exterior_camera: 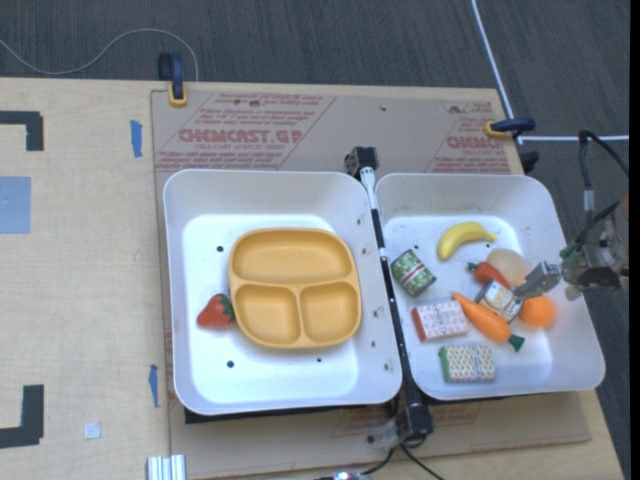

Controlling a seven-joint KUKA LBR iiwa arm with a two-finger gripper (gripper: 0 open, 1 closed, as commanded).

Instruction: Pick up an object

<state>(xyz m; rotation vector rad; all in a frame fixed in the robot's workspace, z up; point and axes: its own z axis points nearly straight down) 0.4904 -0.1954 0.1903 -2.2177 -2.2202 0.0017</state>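
A: Report the layout, largest item first.

B: The surface [80, 298] carries a printed cardboard sheet [300, 128], with two white bins side by side on it. The left bin [200, 368] holds a yellow divided tray [295, 288]; a strawberry [214, 312] touches the tray's left edge.

A: Contents of the right bin [560, 368]?

B: A banana [465, 238] near the back. A carrot [485, 319] lies at centre, between a red-and-white box [439, 319] and an orange [538, 312]. A patterned box [468, 362] sits near the front, and a green can [411, 272] sits left, close to the divider.

A: Claw status?

B: The claw [535, 280] reaches in from the right rim, just above the orange and beside a small pale item. Its opening cannot be determined, and no object is visibly between its fingers.
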